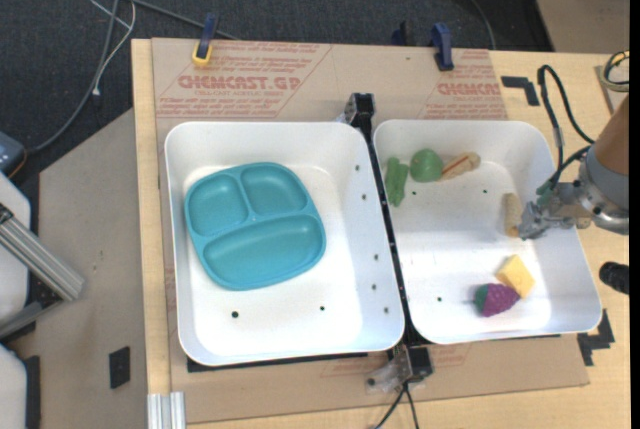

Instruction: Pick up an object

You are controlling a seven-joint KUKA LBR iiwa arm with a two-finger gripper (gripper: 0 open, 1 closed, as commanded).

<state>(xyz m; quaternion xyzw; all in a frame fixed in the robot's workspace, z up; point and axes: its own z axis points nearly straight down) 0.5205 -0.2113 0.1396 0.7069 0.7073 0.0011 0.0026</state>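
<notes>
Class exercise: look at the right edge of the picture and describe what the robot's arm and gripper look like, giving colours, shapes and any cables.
The arm is a rounded grey body with a pale ring near its lower end. The gripper is small, metallic grey, with thin parts. A dark cable loops over the bench toward the arm.

Both bins are plain white, the left bin (190, 317) and the right bin (450, 317) alike. In the left one lies a teal divided plate (256, 225). The right bin holds a green rounded piece (427, 165), a darker green strip (397, 181), a tan stick (460, 164), a yellow block (516, 274) and a purple cluster (495, 299). The counter (300, 77) is pale brown with red lettering. Two blue clamps (206, 37) sit at its far edge. The pincer (540, 215) is grey metal.
</notes>
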